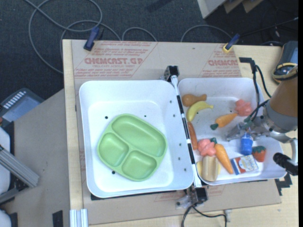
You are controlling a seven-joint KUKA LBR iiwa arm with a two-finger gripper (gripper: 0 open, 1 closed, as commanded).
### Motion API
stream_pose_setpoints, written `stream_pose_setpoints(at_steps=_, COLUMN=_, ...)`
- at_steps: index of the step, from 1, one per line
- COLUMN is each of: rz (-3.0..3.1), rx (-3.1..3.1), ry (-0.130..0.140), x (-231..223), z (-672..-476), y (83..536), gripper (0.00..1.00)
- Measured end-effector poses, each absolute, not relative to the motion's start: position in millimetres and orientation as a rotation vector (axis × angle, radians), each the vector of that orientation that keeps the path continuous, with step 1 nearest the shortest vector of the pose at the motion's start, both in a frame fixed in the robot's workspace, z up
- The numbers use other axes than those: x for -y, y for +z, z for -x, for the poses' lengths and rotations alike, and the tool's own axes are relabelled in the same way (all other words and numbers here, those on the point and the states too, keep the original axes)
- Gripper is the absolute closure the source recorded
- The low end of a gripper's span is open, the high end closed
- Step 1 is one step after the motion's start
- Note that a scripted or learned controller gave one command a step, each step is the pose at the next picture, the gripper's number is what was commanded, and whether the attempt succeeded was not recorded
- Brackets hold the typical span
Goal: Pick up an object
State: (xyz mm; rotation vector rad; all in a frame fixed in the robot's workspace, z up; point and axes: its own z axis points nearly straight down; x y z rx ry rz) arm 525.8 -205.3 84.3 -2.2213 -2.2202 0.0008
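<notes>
The arm enters from the right, and its hand (242, 132) is lowered into the right bin (218, 83), directly over a small blue bottle (246, 144). Whether the fingers are spread or pinched cannot be determined. Around it lie toy foods: a banana (198, 109), a carrot (224, 158), a pink piece (244, 107) and a bread roll (209, 168). The left bin (94, 91) contains a green divided plate (132, 147). Both bins sit on the surface (142, 56).

Robotics lab, masked acrylic bench sheet (118, 60), loose floor cables (57, 13), clamps (93, 38), paired white bins (90, 126)
</notes>
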Motion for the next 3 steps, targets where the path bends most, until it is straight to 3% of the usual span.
stream_pose_setpoints(at_steps=1, rz=2.223, rx=2.222, ry=0.000, x=205.4, z=-526.3, y=94.4, gripper=1.00)
stream_pose_setpoints(at_steps=2, rz=2.222, rx=2.226, ry=-0.005, x=146.0, z=-556.0, y=254.0, gripper=1.00)
stream_pose_setpoints(at_steps=3, rz=2.218, rx=2.221, ry=0.001, x=77.1, z=-573.9, y=227.8, gripper=1.00)
